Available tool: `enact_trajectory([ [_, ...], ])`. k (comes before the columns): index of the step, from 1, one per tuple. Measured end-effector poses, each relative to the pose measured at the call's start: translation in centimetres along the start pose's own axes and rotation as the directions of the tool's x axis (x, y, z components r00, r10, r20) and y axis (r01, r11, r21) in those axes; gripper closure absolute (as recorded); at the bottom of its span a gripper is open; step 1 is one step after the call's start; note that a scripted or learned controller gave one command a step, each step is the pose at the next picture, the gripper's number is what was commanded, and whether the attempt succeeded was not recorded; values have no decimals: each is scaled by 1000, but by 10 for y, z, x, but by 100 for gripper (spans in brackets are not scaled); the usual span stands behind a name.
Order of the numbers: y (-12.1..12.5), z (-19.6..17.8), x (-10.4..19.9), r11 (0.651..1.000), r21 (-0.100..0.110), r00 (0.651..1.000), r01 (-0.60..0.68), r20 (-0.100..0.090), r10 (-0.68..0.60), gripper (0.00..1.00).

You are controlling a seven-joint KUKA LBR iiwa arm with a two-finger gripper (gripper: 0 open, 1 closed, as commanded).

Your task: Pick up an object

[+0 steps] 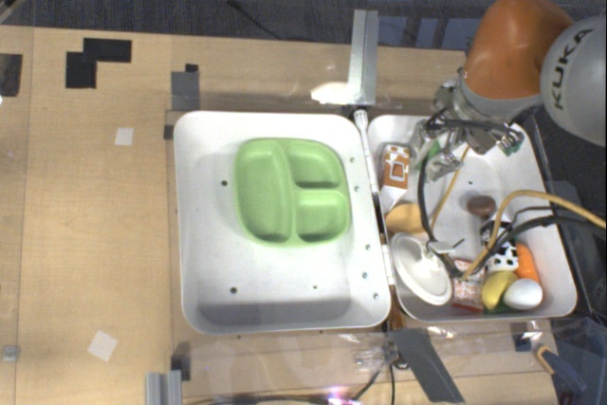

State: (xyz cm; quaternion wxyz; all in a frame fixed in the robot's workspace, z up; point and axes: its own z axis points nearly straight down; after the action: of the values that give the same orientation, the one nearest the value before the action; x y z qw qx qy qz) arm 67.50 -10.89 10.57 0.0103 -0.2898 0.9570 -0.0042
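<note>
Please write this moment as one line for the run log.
arm: over right bin | hand: above orange-white box, nothing seen held | left bin: green tray | pick: not yet done

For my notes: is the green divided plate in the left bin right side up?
Yes, the green plate lies right side up; its three hollow compartments face up.

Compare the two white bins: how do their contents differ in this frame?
The left bin holds a single green divided plate lying flat near its middle. The right bin holds many small items crowded toward its near end, with the gripper above its far end. Both bins are shallow, white and side by side.
</note>
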Motion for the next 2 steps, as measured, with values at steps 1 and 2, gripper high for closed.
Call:
enact_trajectory([
  [1,28,-106,-19,982,-4,982,186,1,-186,100],
  [2,0,-163,1,912,-11,912,411,-2,-411,100],
])
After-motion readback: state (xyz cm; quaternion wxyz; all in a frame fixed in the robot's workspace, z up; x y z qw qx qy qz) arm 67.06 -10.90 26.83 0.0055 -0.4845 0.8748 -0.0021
